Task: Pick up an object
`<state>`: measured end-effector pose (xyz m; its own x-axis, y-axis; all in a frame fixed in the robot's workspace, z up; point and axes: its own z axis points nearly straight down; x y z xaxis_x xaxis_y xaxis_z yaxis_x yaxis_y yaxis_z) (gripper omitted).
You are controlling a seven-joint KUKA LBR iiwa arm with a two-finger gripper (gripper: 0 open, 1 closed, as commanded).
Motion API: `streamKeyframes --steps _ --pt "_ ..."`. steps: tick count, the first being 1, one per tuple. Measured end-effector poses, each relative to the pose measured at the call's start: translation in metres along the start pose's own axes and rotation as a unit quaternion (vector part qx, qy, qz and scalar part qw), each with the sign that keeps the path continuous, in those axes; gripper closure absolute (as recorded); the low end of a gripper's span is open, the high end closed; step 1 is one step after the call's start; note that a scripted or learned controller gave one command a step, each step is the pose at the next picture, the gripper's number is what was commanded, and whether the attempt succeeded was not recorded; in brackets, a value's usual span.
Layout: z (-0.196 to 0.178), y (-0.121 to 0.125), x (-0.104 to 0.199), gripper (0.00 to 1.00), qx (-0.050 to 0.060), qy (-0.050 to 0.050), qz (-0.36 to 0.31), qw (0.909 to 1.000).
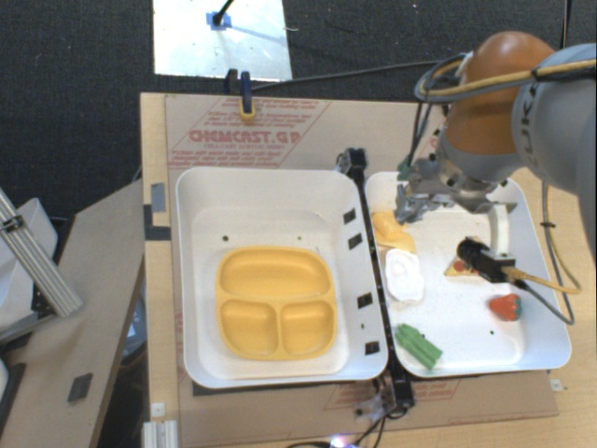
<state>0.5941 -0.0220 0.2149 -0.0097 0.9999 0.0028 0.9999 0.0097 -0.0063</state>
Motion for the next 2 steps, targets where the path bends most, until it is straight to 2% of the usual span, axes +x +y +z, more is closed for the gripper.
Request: streamKeyframes --steps 1,2 --pt "0.005 -0.015 0.043 1.00 0.000 -0.001 0.000 1.0000" --pt "0.011 -0.019 0.101 1.00 0.000 0.000 0.000 1.0000"
